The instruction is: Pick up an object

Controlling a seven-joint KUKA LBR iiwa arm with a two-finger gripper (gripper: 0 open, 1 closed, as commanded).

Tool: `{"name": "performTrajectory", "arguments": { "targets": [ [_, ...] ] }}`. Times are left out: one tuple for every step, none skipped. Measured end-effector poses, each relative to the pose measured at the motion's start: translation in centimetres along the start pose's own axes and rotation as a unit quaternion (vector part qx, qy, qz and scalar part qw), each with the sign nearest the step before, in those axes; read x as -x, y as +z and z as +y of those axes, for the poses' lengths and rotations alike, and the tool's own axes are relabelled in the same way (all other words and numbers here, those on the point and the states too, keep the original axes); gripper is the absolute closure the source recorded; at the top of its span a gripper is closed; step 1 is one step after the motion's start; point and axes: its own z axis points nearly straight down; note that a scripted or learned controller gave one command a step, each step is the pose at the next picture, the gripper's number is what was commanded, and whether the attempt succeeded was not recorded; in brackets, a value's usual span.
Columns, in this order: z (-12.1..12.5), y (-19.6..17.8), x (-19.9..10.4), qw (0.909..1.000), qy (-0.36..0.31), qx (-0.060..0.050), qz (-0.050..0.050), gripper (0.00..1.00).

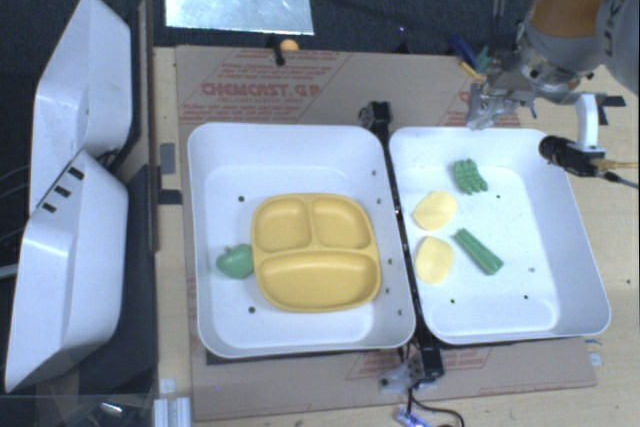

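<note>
The gripper (pixel 492 107) hangs over the right bin's (pixel 560 315) far rim, grip state unreadable, so descending here risks striking plastic and missing the green piece (pixel 468 176)

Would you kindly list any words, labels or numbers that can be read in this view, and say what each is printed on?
"CHEMCAST GP", roughly; red print on the brown board beneath the bins, the last letters uncertain.
Fainter red print on that board near the front edge: too blurred to read.
Nothing legible on the bins, the yellow tray or the arm.
</note>
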Motion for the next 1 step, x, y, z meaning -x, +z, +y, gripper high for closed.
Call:
{"name": "performTrajectory", "arguments": {
  "targets": [
    [-0.21,1.64,-4.80,1.0000,0.000,-0.001,0.000,1.00]
  ]
}}
